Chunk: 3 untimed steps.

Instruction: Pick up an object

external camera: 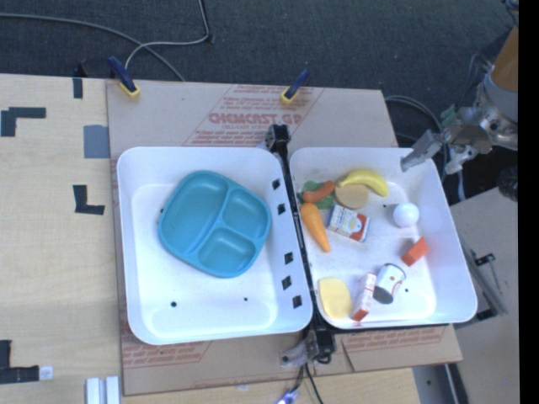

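The right bin [446, 225] holds several small items: a yellow banana [367, 179], a brown round piece [352, 196], an orange carrot [315, 225], a white and orange carton [349, 223], a white ball [406, 215], a small red-orange piece [415, 250], a black and white can [388, 283], a red and white tube [365, 297] and a pale yellow slice [334, 297]. My gripper [434, 157] hovers over the bin's far right corner, up and right of the ball. Its fingers are open with nothing between them.
A blue divided plate [216, 222] lies in the left bin [135, 225]. A black clip strip [289, 225] runs along the joined bin walls. Both bins rest on a cardboard sheet [244, 116] held by blue and yellow clamps [125, 78].
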Each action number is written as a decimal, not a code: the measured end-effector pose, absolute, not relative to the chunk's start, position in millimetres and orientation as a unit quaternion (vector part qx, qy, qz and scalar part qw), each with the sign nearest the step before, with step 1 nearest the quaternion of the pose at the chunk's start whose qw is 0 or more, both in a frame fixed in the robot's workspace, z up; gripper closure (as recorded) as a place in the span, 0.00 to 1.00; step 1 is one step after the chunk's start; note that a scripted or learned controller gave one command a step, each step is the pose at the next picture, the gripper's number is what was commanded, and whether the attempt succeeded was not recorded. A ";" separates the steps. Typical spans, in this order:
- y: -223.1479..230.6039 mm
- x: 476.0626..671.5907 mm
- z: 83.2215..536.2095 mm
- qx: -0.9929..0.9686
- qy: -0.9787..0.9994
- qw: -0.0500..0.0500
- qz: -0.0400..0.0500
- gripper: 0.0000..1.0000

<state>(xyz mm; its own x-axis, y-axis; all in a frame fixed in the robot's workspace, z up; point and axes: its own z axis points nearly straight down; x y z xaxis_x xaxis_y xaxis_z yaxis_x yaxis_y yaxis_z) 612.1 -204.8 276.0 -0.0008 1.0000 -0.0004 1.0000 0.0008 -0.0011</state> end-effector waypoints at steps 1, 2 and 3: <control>-165.1 636.1 154.6 -0.707 -0.708 0.002 0.001 0.00; -163.8 667.8 85.6 -0.707 -0.707 0.002 0.002 0.00; -163.3 665.9 86.0 -0.706 -0.708 -0.001 0.001 0.00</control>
<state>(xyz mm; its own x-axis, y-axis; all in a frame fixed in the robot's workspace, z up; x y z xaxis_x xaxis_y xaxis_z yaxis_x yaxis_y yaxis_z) 665.9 -163.3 86.0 -0.0020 1.0000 -0.0019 1.0000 0.0020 -0.0003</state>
